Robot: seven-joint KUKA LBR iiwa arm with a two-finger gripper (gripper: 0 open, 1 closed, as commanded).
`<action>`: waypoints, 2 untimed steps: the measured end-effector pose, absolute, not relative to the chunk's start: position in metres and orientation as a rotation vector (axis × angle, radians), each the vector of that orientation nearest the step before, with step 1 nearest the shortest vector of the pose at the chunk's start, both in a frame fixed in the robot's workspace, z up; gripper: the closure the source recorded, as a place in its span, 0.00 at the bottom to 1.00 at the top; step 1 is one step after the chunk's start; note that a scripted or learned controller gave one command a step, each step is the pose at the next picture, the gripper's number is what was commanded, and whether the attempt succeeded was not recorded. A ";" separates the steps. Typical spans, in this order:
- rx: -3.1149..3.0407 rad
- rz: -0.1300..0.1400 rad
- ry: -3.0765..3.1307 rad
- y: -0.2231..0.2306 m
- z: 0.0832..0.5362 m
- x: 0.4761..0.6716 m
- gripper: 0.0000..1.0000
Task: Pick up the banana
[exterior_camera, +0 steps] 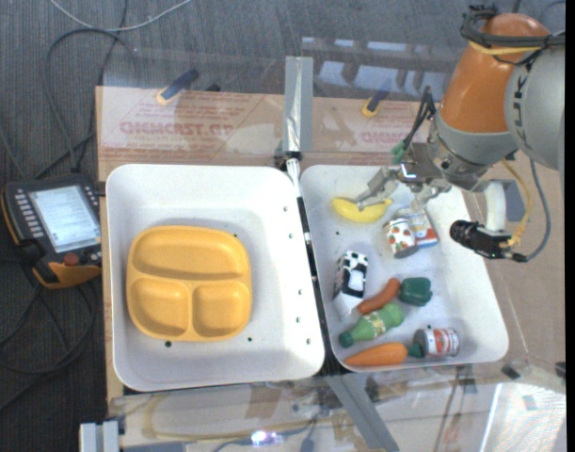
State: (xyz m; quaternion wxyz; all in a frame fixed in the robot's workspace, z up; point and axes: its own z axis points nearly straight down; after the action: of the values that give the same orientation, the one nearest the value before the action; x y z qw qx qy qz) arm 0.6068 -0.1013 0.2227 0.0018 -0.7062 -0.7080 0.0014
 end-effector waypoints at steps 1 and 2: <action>-2.143 0.007 -2.295 -0.097 0.165 0.656 0.00; -2.156 0.007 -2.287 -0.103 0.096 0.663 0.00</action>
State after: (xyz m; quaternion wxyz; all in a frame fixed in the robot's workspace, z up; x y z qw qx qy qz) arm 0.6626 -0.1027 0.0963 -0.0010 -0.6860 -0.7276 0.0023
